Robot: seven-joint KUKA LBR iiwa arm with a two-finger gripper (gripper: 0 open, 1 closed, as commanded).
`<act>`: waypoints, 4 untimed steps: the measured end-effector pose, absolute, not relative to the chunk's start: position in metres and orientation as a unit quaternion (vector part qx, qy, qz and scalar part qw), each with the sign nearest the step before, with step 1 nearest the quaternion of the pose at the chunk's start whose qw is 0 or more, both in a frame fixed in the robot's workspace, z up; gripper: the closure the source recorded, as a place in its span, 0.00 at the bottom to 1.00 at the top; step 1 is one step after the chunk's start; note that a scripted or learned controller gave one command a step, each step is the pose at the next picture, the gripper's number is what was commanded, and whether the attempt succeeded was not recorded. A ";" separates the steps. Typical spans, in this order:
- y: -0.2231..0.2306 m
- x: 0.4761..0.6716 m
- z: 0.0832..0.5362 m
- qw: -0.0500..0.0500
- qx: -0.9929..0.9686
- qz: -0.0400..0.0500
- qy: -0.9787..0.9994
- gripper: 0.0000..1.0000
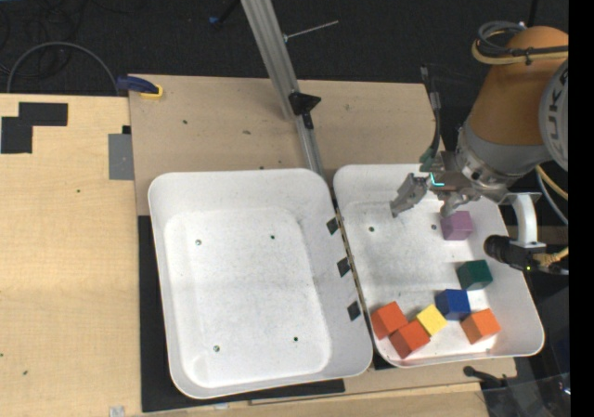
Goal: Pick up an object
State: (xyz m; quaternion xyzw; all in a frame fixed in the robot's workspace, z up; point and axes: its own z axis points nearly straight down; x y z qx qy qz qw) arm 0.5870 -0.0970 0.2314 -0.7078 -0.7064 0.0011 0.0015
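The purple block (457, 225) seems partly hidden behind the pincer (434, 197); its grip is unreadable.

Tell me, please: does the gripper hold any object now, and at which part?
Nothing is held. The gripper hangs open above the right bin, and the purple block lies apart from its fingers.

Arm: single, grey, with an orange band (516, 81) above the wrist; enters from 3 o'clock and occupies the upper right of the camera view.

Wrist: grey housing directly below the orange band, angled down toward 8 o'clock.

Gripper (425, 194): two-finger type, extending from the wrist toward 9 o'clock. One grey finger (406, 193) slants out and down at its 8 o'clock side. A small teal light shows at the finger base. Finger spacing cannot be made out.
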 end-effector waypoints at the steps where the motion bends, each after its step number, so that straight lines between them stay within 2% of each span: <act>1: -0.097 0.587 0.231 0.001 -0.708 0.001 -0.706 0.00; 2: -0.097 0.587 0.231 0.001 -0.708 0.001 -0.706 0.00; 3: -0.088 0.603 0.324 -0.003 -0.706 -0.002 -0.708 0.00; 4: -0.036 0.616 0.196 0.005 -0.706 0.003 -0.708 0.00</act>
